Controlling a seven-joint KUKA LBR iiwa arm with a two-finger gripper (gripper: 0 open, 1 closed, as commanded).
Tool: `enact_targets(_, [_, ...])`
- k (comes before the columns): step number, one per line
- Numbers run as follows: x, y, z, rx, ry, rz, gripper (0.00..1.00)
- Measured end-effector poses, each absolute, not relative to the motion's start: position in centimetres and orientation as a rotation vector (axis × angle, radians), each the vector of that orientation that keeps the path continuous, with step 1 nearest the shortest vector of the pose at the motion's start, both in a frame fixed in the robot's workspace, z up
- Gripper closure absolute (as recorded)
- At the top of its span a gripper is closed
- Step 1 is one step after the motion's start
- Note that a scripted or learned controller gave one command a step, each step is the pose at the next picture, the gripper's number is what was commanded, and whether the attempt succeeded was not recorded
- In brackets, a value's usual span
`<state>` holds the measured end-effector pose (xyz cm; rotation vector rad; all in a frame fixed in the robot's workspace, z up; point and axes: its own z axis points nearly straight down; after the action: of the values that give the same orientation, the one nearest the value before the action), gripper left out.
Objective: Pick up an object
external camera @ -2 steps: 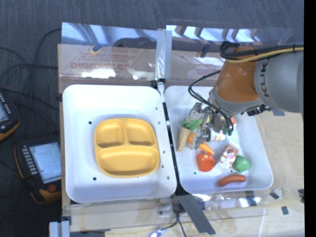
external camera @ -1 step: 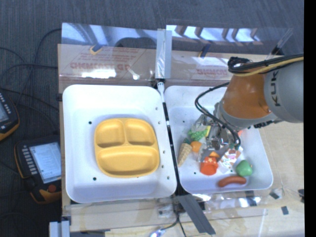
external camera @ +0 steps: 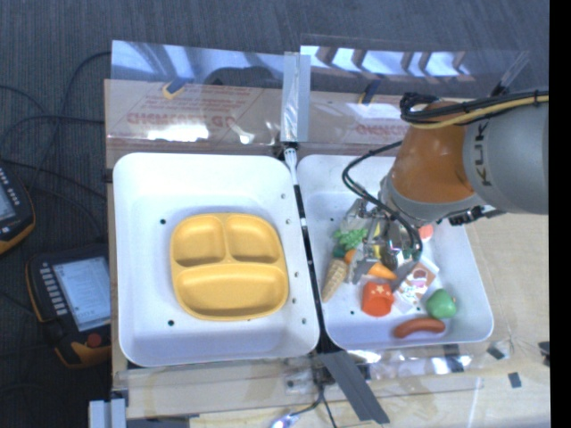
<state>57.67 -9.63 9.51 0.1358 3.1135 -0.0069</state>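
Below, your gripper [external camera: 385, 250] is lowered into the right bin [external camera: 464, 248], among the toy foods heaped at its centre. Whether the claw is spread or pressed together cannot be told, for cabling and clutter mask its tip, and nothing can be seen pinched in it. The arm [external camera: 464, 163] reaches in from the right at a low slant, presumably so that the tool meets the pile from above.

Candidate objects lie close together: a corn cob [external camera: 334, 277] beside the bin's left wall, a green leafy piece [external camera: 349, 236] just above it, a red-orange piece [external camera: 376, 299] near the tool, a green round fruit [external camera: 441, 304], and a sausage [external camera: 419, 328] along the near wall. A white patterned item [external camera: 417, 283] sits between them.

Note the crowding: neighbours touch or nearly touch, so a descent on one piece may nudge another. The left bin [external camera: 143, 239] holds a yellow divided tray [external camera: 230, 266], well apart from the work.
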Motion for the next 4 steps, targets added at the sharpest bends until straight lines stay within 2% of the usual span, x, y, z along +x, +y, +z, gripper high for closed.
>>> enact_targets(1, [58.4, -9.6, 11.2, 0.134, 3.088, -0.014, 1.0])
enact_targets(2, [58.1, -9.6, 10.7, 0.134, 3.099, -0.013, 0.0])
enact_targets(3, [56.9, -9.4, 9.1, 0.209, 3.118, -0.001, 0.0])
enact_targets(4, [57.1, -9.4, 10.2, 0.208, 3.114, -0.004, 1.0])
